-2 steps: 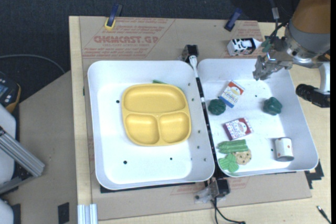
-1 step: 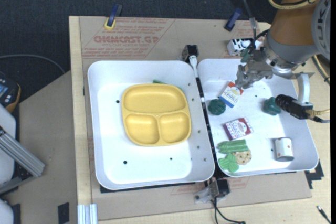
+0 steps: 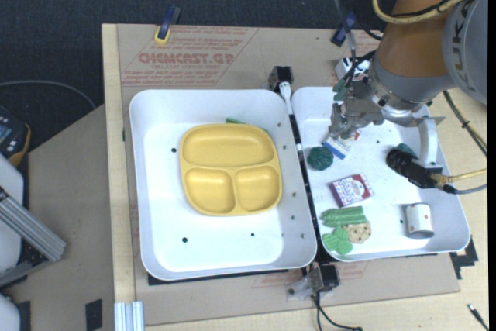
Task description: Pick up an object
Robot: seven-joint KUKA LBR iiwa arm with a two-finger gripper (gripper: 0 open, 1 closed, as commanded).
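the grey two-finger gripper hangs low in the upper left part of the right shallow white bin, right of centre in the frame. whether it is open or closed cannot be told; its tip is a dark tangle against the bin floor. the likeliest target, a small flat blue-and-white piece with a red edge, lies just below the gripper and seems to touch it, but nothing shows it as gripped.

the piece looks thin and flat, so a close could slide over it and come up with nothing. the dark green round lump sits just beside it, to the lower left, and could be nudged or caught by mistake. the bin's left wall is near, so a small drift that way could scrape it.

the wrist hides the bin's upper right corner. what the blue-and-white piece is stays unclear. in the left white bin, a green sliver peeks from behind the yellow three-compartment plastic tray, mostly covered.
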